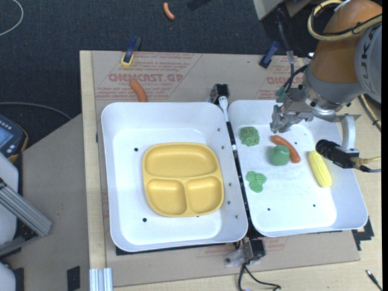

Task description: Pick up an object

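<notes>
While the grey arm is reaching in from the right, its gripper [282, 123] is hanging low over the back of the right bin [339, 214]. Nothing is sitting between the fingers, but I cannot tell if they are spread apart or pressed together. So the picking step looks like it is just starting, and no toy is lifted yet.

Just below the gripper an orange carrot [286, 147] is lying, and it is touching a round green ball [279, 156]. That carrot looks like the closest thing to grab. Next, the gripper likely needs to come down right over it and squeeze its thin sides.

A bumpy green piece [248, 136] is sitting just to the left. Another leafy green piece [256, 181] is lying nearer the front. A yellow corn [319, 168] is resting to the right, beside a black part of the arm. The green ball may be getting in the way, because it is crowding the carrot.

A yellow tray [182, 179] is sitting in the left bin [118, 162].
</notes>
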`<state>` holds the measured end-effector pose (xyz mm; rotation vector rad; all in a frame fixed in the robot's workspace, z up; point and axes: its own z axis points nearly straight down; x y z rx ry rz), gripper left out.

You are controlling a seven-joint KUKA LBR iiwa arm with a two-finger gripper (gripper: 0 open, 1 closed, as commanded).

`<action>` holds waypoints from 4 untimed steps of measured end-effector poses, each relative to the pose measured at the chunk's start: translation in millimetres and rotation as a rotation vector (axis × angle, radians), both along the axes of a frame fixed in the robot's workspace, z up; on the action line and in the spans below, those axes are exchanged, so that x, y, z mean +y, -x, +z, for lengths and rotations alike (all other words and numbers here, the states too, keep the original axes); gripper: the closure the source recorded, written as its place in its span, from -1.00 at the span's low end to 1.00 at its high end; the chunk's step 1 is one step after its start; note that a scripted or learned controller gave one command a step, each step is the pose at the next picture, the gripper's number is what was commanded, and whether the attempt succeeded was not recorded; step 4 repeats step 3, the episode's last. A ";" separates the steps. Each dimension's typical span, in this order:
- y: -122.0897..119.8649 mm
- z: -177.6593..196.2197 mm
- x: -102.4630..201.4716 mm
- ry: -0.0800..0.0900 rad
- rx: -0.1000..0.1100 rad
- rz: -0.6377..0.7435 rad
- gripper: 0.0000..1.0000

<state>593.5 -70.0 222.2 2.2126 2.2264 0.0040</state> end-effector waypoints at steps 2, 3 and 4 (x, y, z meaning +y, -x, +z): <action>-42.4 -5.5 56.2 0.001 0.000 -0.005 1.00; -41.4 10.9 58.0 0.001 -0.001 -0.005 1.00; -41.4 10.9 58.0 0.001 -0.001 -0.005 1.00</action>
